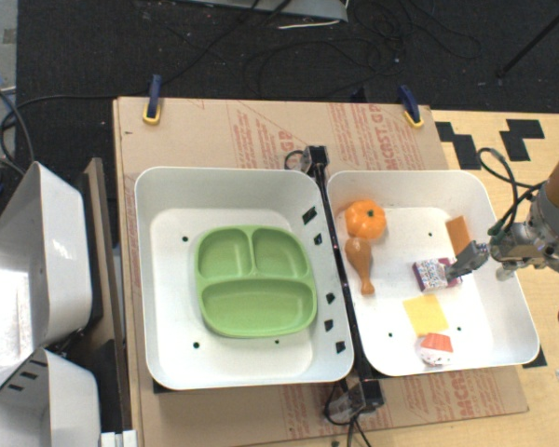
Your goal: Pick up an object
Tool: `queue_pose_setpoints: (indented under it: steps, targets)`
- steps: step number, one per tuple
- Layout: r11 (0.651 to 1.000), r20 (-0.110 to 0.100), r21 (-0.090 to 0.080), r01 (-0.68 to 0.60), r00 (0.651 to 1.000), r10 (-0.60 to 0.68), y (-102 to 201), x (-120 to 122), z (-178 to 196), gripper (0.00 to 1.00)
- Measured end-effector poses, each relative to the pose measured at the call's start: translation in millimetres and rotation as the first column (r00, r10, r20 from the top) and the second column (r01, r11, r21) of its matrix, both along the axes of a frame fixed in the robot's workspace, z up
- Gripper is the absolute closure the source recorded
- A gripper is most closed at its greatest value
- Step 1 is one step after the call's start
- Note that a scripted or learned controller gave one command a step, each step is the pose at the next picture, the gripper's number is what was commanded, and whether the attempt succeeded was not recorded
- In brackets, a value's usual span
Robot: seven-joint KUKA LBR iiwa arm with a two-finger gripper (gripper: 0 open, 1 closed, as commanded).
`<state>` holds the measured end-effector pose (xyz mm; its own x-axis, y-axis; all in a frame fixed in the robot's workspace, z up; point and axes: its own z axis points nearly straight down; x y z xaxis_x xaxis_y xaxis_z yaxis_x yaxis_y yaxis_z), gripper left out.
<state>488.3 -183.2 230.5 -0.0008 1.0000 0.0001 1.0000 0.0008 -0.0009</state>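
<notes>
Bench: brown board (261,128) carrying two shallow white bins side by side; two clamps with yellow tips on its far edge, left clamp (152,101) and right clamp (410,107)
Left bin (158,250): holds one green divided tray (256,280), three compartments, lying flat near the bin's middle; nothing in the compartments
Right bin (512,333): holds all the small objects; arm enters over its right rim
Orange pumpkin (365,220): round, toward the far left of the right bin, near the divider between the bins
Drumstick (360,261): tan toy piece just in front of the pumpkin, touching or nearly touching it; thick end toward the pumpkin, thin end pointing to the near side
Orange-brown block (458,234): flat rectangular piece, far right part of the bin, just beyond the gripper
Purple packet (431,274): small pink and purple item near the bin's middle right; lies right at the gripper tip; contact cannot be judged
Yellow slice (426,314): flat yellow square, just in front of the purple packet, apart from it
Red and white item (436,345): small, near the front wall of the right bin, just in front of the yellow slice
Gripper (468,261): dark, low over the right bin, tip pointing left toward the purple packet; finger spacing too small and blurred, cannot tell whether open or closed; nothing seen between the fingers
Arm (540,236): grey wrist over the right rim of the right bin; cables looping above it
</notes>
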Motion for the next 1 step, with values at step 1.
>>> queue_pose_setpoints:
  steps: [1]
  targets:
    - [1.000,0.019,-0.007,-0.005,1.000,0.005,3.2,24.4,166.4,0.00]
